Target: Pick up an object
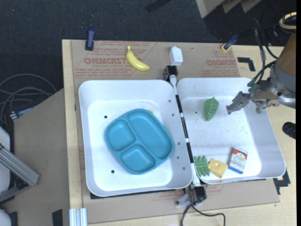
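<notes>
Camera view, from above at a slant. Two shallow white plastic bins sit side by side on a cardboard-covered bench.

The right bin (263, 140) holds four items. A bumpy green oblong toy vegetable (210, 108) lies near its upper middle, long axis running roughly top to bottom of the view with a slight tilt, narrower end pointing down. Along the near wall lie a small green leafy toy (201, 165), a yellow wedge of toy cheese (217, 167) touching it, and a small white, red and blue carton (238, 160) just to the right.

The left bin (94, 126) holds a blue three-compartment plastic tray (138, 140), turned at an angle.

The grey two-finger gripper (247, 103) hangs over the right bin's upper right part, to the right of the green vegetable and apart from it. Its fingers are spread and nothing lies between them.

Outside the bins, a yellow toy banana (136, 60) rests on the cardboard above the left bin.
</notes>
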{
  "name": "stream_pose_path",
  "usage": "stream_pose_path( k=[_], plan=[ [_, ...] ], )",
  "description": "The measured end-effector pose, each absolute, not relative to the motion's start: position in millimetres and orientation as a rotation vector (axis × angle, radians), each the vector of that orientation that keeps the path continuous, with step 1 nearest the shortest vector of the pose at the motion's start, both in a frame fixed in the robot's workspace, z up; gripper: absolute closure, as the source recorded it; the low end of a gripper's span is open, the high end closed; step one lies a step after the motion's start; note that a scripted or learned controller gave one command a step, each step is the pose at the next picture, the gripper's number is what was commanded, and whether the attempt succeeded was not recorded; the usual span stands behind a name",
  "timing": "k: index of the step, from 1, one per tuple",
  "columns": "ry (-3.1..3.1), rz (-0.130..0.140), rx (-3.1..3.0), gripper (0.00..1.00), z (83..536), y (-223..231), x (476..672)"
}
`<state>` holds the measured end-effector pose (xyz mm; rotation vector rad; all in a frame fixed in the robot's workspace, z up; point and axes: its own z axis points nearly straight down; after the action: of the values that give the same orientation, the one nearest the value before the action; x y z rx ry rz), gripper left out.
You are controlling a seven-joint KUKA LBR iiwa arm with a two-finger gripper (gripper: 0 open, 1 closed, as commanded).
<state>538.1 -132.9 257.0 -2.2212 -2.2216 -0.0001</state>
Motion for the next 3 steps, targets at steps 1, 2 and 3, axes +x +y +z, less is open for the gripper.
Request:
stream_pose_path(
  k=[1, 2, 3],
  plan=[
    [-2.220, 0.003, -2.218, 0.00, 156, -112, 581.3],
    [-2.220, 0.002, -2.220, 0.00, 84, -109, 613.5],
    [-2.222, -0.001, -2.223, 1.00, 95, -109, 614.7]
  ],
)
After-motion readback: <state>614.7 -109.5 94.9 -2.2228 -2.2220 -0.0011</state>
